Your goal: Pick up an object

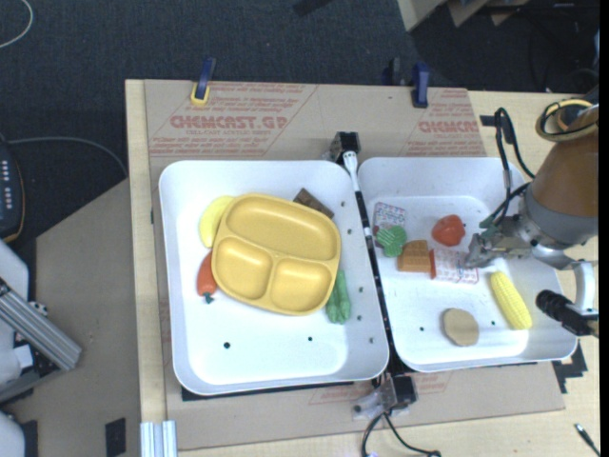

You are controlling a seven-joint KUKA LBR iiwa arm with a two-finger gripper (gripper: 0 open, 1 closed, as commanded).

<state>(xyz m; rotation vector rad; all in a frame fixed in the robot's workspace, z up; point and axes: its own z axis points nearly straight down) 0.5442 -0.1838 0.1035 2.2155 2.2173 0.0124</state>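
Corn [510,299], a yellow cob lying slantwise, sits in my right bin [419,350] just below my gripper [473,252], which is down low over a small pink-and-white packet [455,270]; whether it is wide or narrow I cannot tell. Near it lie a red tomato [448,228], an orange block [416,256] and a tan potato [461,327]. A yellow tray [276,253] fills much of the left bin [190,331].

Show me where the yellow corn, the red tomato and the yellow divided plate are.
yellow corn [510,300], camera view, middle of the cob.
red tomato [448,228], camera view, its top.
yellow divided plate [276,225], camera view, the large compartment's floor.
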